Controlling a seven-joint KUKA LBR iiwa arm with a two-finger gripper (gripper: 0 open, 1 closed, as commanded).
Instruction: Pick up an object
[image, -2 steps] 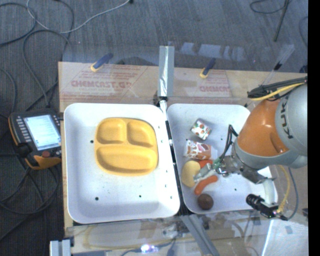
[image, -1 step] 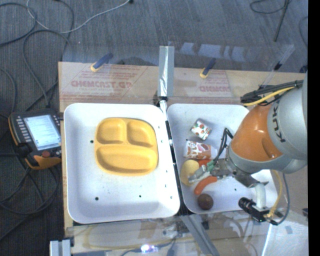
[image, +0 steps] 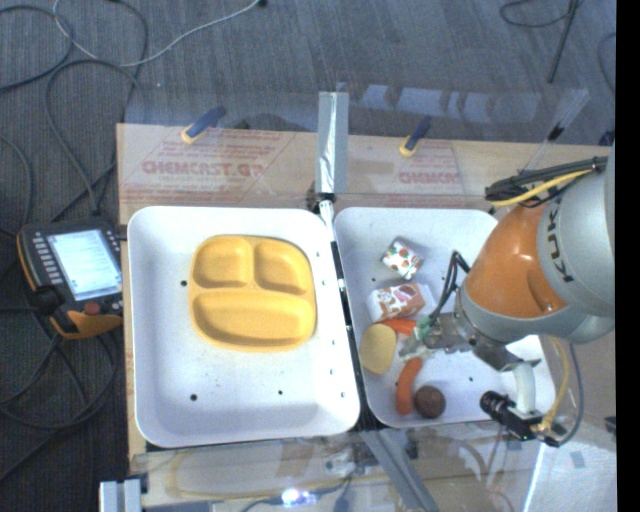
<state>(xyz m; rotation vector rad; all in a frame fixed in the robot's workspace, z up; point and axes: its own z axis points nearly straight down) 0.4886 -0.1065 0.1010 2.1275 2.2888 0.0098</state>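
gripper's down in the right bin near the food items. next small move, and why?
Probably lower a touch and close on the carrot. The gripper sits low in the right bin, just above the carrot, with a potato and a dark round item close by, and no item shows between its fingers.

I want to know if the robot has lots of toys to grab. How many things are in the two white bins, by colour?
Yellow: 2, the divided tray in the left bin and a pale round piece in the right bin.
Orange: 1, a carrot-like piece.
Dark brown: 1, a ball.
Red and white printed: 2, small packets.
Total: 6 I can make out; anything under the claw I cannot tell.
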